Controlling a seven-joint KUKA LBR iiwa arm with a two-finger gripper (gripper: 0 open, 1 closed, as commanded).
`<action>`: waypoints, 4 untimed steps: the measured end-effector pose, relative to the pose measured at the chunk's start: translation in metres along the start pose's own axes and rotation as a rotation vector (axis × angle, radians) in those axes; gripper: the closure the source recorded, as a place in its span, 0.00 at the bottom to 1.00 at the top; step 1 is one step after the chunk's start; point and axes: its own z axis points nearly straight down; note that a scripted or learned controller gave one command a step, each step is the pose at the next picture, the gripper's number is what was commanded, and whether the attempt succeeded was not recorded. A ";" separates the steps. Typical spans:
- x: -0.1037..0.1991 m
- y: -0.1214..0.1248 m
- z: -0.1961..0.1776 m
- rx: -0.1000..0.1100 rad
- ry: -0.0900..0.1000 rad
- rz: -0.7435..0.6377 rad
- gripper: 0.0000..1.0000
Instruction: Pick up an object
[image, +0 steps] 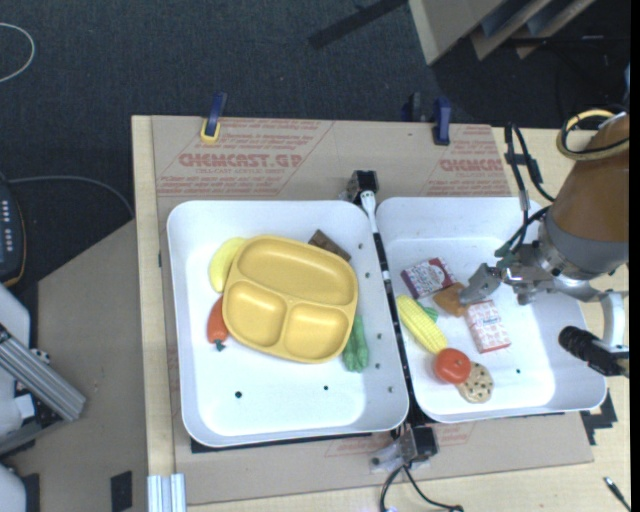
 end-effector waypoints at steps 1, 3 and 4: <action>0.000 0.009 0.059 -0.002 0.000 0.000 0.00; 0.000 0.009 0.068 -0.009 -0.004 0.001 1.00; 0.008 0.005 0.012 -0.011 -0.004 -0.001 1.00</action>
